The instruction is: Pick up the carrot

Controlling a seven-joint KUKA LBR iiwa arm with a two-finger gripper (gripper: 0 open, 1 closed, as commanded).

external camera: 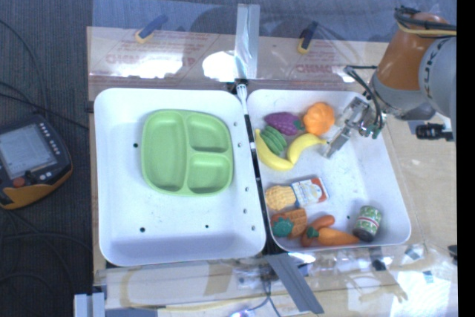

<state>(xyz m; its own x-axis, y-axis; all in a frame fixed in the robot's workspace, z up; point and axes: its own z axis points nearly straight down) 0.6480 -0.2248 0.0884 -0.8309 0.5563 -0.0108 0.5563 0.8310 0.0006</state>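
Carrot (335, 237) lies at the lower right of the frame, along the right bin's (393, 182) bottom edge beside a small can (367, 223). Up in that bin's upper right, the tool (343, 131) hovers near the orange (320, 118), fingers spread, pinching nothing.

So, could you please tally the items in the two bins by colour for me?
Green: 3, the divided plate, a vegetable, the can
Orange: 3, the round fruit, two carrots
Yellow: 2, banana, corn
Purple: 1
Total: 9, leaving out the white-and-red packet.
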